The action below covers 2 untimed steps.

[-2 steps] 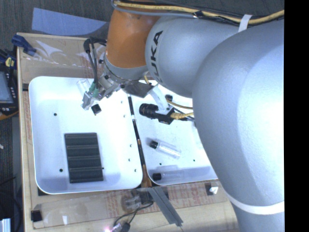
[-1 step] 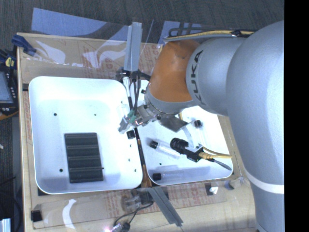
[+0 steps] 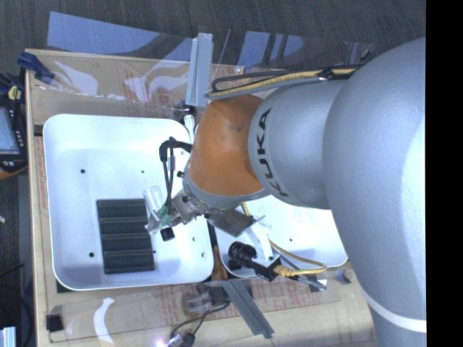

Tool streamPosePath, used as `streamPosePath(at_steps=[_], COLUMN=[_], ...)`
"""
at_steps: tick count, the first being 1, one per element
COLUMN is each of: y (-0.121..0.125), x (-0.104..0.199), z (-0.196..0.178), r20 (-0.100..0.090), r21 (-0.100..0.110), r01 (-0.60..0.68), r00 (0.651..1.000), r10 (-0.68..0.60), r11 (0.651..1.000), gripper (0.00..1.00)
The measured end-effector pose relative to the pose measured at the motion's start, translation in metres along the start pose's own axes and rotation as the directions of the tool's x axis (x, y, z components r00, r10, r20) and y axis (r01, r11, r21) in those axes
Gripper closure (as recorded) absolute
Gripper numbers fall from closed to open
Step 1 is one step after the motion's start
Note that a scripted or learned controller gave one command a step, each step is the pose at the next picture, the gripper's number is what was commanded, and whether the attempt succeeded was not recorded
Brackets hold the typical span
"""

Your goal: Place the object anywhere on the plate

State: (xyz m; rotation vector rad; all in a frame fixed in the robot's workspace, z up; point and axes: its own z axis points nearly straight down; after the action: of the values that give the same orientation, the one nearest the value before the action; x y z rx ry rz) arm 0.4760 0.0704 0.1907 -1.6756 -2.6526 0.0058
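The black ribbed slab lies flat on the floor of the left bin, in the part toward 6 o'clock, with its long sides running from 12 to 6 and its ribs crossing it from 9 to 3. The gripper hangs just beside the slab's 2 o'clock corner, over the edge or touching it; which of the two cannot be told from this slant. Whether the gripper is clenched or released cannot be told either, and nothing can be made out in its grasp. A small pale piece with a green spot sits at the gripper's tip, toward 11 o'clock of it; whether it belongs to the gripper is unclear. The rest of the left bin's floor is bare white with a few small dark dots. The arm, with its orange band, covers most of the right bin, of which a white stretch of floor and rim shows toward 5 o'clock. Both bins rest on the tan bench.
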Motion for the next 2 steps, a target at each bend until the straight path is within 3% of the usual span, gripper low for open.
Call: streamPosePath(at_steps=[1,2], y=[0.045,0.097], x=[0.097,0.087], z=[-0.037,-0.197], r20=[0.001,0.0], r21=[-0.002,-0.006], r01=[0.121,0.06], r00=[0.993,0.998], r10=[-0.121,-0.06], r11=[0.993,0.998], gripper=[1.0,1.0])
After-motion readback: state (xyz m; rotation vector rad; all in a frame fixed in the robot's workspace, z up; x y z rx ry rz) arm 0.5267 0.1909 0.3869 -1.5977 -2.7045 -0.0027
